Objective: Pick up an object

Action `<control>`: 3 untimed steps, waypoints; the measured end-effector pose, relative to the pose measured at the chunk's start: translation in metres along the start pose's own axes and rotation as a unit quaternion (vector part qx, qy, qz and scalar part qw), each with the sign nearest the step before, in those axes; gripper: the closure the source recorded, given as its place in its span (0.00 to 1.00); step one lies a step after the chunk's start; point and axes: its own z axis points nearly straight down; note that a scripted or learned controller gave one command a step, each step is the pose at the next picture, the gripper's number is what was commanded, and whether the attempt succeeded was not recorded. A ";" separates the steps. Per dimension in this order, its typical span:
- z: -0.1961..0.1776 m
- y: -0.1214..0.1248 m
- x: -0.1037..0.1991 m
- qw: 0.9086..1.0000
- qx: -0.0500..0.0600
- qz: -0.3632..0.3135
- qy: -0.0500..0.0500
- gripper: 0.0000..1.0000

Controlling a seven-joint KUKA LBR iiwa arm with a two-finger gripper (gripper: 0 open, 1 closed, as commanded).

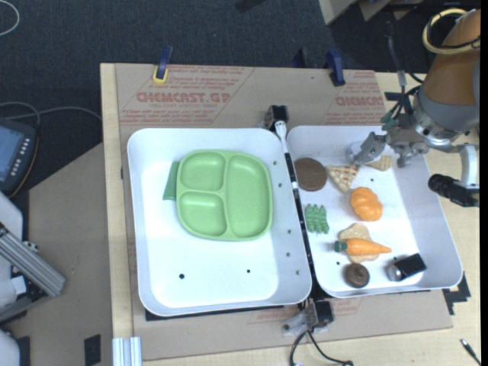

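**Gripper low over the far end of the right bin, toys spread below it**

The grey arm with its orange band (451, 78) enters from three o'clock and bends down toward the right white bin (438, 235). Its two-finger gripper (379, 152) sits at the twelve o'clock end of that bin, over a small pale object (383, 162) that is mostly hidden beneath it. How far apart the gripper's tips stand cannot be told from this angle, nor whether anything is caught there.

Just beside the gripper, toward eight o'clock, lies a tan wedge-shaped toy with a criss-cross pattern (344, 176). At nine o'clock from the wedge, touching or nearly so, rests a flat brown round disc (310, 173). Toward six o'clock from the wedge sits a rounded orange pumpkin-like toy (366, 203). A small green ridged plastic piece (316, 218) lies near the bin's nine o'clock wall. Further toward six o'clock, an orange toy carrot (366, 245) lies across a pale tan lump (355, 235). Below that is a small dark brown round toy (356, 274), and at its three o'clock a black block-shaped object (406, 267).

The left white bin (152, 265) holds a light green plastic divided plate with three compartments (225, 194), set toward the twelve o'clock half.
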 end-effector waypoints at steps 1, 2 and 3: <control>-0.009 0.003 0.000 1.000 -0.008 -0.001 -0.001 0.00; 0.052 0.000 0.007 1.000 -0.004 -0.002 0.000 0.00; 0.099 0.000 0.008 1.000 -0.006 -0.002 -0.001 0.00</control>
